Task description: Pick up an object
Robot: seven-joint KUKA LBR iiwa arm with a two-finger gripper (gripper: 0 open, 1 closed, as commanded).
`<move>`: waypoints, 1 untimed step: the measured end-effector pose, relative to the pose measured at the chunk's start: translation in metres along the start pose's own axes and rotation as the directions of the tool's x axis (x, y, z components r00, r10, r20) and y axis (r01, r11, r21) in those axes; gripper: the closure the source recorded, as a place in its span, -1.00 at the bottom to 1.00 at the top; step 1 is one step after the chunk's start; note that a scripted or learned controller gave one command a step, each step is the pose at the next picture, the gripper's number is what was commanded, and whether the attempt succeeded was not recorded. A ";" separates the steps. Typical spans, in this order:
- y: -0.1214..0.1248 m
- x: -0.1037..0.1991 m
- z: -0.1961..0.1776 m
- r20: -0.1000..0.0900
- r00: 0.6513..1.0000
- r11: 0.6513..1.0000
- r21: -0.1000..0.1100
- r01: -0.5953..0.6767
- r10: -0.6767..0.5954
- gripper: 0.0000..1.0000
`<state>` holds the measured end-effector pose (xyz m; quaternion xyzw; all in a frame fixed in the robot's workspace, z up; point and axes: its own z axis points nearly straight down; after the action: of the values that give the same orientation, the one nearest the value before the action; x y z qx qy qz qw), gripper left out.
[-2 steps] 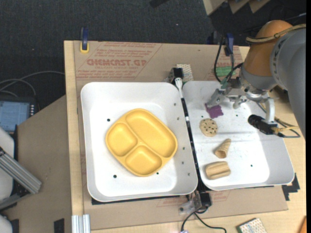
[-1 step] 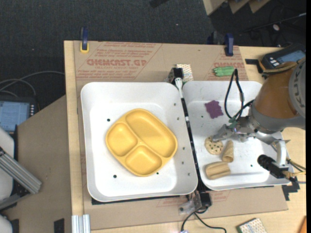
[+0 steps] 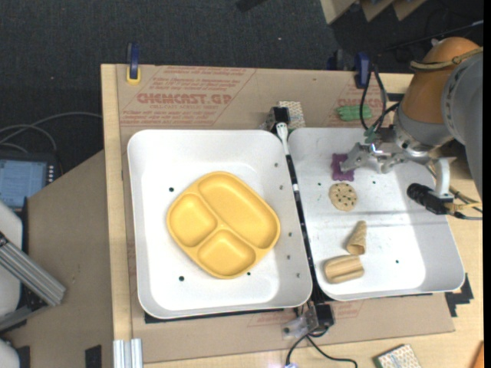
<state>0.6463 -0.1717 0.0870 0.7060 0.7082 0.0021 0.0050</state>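
Observation:
In the right bin [image 3: 418,244] lie a small purple piece [image 3: 341,167], a round speckled cookie [image 3: 343,196], a tan cone-shaped piece [image 3: 356,238] and a tan roll [image 3: 343,268]. My gripper [image 3: 360,158] is low over the bin's far left part, just right of the purple piece and touching or almost touching it. Nothing is seen held in it. The grey arm with its orange band [image 3: 449,60] comes in from the upper right.
A yellow three-compartment plate [image 3: 222,223] sits in the left bin [image 3: 146,205]. A green item [image 3: 351,114] lies on the bench behind the right bin. A black cable end [image 3: 426,197] hangs over the right bin's right side.

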 end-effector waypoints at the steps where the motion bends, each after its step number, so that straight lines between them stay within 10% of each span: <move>1: 0.022 0.027 0.002 -0.002 1.000 1.000 0.005 0.000 0.000 -1.00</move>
<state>0.6682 -0.1448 0.0852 0.7061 0.7081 0.0013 0.0025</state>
